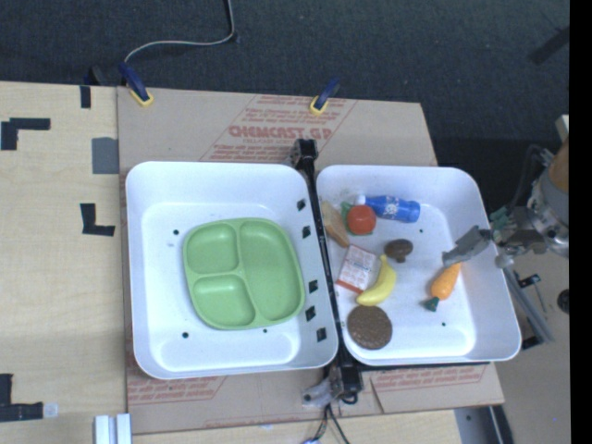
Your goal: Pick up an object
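Looks like the reach-in stage of the pick: nothing lifted, nothing visibly gripped. Going big to small, all placed from the gripper [460, 248]:

- Bench [268, 128] underneath and stretching well off to its left.
- Left bin [139, 248] far across on the opposite side, with just a green divided plate [243, 272] in it. No business there.
- Right bin [398, 168] directly below; gripper hanging just inside the near edge, where the arm comes in.
- Round brown cookie [370, 326] off to the left and toward the front of the bin, well apart.
- Banana [379, 283] left of the gripper, touching a small packet [356, 268] on its far side.
- Blue bottle [391, 209] left and toward the back, red tomato [361, 219] just beyond it.
- Carrot [445, 282] just beside the gripper, slightly in front and below. Closest thing by far, so probably the target.
- Small brown lump [399, 248] a short way left, lying alone.

Next move, at a guess: shift a touch toward the carrot, line up across its narrow width, drop straight down, then close. Lying tilted with clear floor around it, so should be an easy grab if centred properly.

As for the gripper itself: can't tell whether clenched or released at this angle and blur. Not touching the carrot as far as can be seen, and nothing held.
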`<state>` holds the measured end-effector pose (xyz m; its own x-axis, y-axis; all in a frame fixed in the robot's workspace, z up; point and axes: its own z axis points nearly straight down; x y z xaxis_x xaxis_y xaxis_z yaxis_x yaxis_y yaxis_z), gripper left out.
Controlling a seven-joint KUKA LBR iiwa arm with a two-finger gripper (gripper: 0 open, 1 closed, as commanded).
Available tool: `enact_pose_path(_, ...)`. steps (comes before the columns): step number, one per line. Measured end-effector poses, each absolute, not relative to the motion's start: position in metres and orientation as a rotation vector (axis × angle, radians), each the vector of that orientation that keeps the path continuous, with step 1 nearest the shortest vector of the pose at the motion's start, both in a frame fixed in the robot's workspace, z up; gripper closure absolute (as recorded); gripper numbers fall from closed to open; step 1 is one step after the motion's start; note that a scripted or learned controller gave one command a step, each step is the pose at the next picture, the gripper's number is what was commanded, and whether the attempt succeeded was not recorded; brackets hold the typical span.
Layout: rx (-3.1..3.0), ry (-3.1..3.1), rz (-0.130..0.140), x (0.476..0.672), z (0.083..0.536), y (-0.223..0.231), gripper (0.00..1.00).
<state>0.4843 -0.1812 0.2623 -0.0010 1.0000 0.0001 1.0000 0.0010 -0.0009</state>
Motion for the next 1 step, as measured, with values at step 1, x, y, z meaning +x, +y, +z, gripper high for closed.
enact_pose_path(1,-2.218,-2.219,0.002,0.4828,0.1369,-0.1434,0.00)
